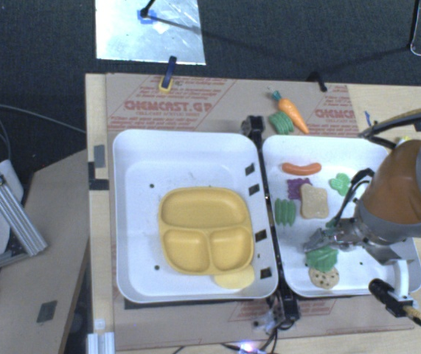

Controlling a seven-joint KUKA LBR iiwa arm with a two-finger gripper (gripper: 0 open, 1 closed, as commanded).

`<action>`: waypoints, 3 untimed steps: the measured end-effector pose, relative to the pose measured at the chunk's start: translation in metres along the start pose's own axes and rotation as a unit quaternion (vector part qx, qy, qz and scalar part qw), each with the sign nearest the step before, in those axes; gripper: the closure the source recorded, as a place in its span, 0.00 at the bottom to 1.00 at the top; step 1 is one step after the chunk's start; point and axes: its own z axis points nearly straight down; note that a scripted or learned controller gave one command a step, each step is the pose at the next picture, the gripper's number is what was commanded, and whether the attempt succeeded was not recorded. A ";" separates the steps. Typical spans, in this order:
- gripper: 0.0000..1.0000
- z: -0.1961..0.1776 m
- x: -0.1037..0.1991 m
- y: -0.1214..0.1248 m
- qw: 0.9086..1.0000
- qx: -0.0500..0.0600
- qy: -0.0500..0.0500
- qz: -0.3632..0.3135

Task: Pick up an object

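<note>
Red "CHEMCAST GP" lettering [167, 106] on brown board behind bins; gripper [321, 240] finger state impossible to tell.

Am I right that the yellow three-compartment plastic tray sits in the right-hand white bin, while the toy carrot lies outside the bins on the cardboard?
Not quite: the camera view shows the yellow three-compartment plastic tray in the left-hand white bin, not the right-hand one. The rest holds: the orange toy carrot lies outside the bins on the printed cardboard, just beyond their far edge.
</note>
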 end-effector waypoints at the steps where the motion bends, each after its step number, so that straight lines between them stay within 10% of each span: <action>1: 0.00 -0.108 0.114 0.004 1.000 -0.007 0.001 -0.009; 3: 0.00 0.001 0.004 0.002 1.000 -0.001 -0.001 0.000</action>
